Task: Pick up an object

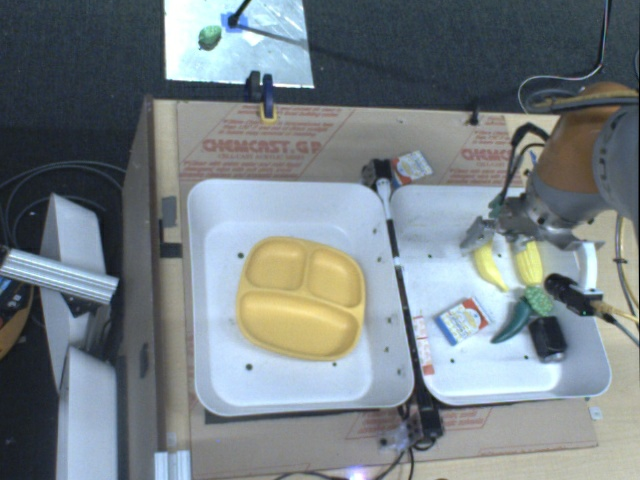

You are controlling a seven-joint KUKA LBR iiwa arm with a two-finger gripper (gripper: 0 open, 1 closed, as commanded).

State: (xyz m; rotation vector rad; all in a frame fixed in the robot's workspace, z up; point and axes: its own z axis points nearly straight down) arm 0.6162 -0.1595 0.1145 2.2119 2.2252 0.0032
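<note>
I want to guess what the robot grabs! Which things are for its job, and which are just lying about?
For the job: gripper, banana, corn, green pepper, small box, black thing.

Lying about: yellow tray, clamp, cables.

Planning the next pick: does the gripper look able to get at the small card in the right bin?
Probably yes. The small card lies flat, apart from the green pepper and banana, with nothing on top; the gripper is just above it in the view.
</note>
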